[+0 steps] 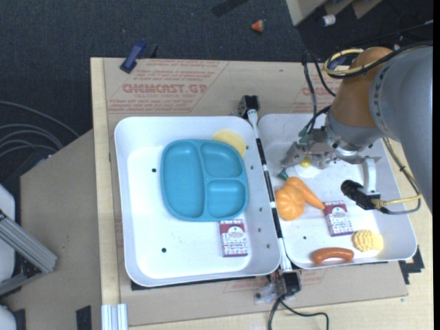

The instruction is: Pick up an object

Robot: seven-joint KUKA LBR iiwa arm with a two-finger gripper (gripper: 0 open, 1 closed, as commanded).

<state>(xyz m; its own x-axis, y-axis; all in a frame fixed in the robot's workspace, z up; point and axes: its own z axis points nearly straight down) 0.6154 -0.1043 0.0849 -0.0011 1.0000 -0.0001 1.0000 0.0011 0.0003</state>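
We are looking down at the gripper (304, 155) hanging low in the right bin (399, 243), and we cannot tell what it is doing. It is sitting just above the little orange pumpkin (289, 203) and carrot (307, 190) by the wall between the bins. We are thinking it could bump that wall or push the round pumpkin away, because it rolls easily.

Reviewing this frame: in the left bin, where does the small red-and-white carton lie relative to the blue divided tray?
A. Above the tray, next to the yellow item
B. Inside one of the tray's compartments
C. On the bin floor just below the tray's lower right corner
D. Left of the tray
C: the small red-and-white carton lies on the left bin floor, just below the lower right corner of the blue divided tray, outside its compartments.
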